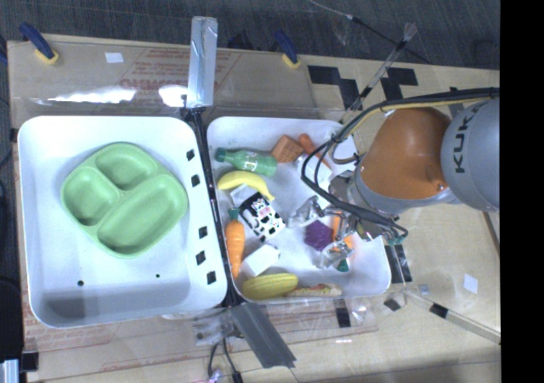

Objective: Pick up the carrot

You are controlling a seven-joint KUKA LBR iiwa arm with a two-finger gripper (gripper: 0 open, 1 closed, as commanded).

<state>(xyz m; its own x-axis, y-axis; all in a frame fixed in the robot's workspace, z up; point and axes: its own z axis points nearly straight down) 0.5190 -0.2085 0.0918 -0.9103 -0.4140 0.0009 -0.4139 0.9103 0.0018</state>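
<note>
The carrot is a short orange piece lying upright along the left wall of the right bin, just below a banana. My gripper hangs low over the right half of the same bin, above a small purple object, well to the right of the carrot and apart from it. The arm's orange band and its cables hide the bin's right side. Clutter and glare blur the gripper's tip.
Around the carrot lie a yellow banana, a green bottle, a black-and-white toy, a white block and a yellow corn cob. An orange block sits at the back. The left bin holds a green divided plate.
</note>
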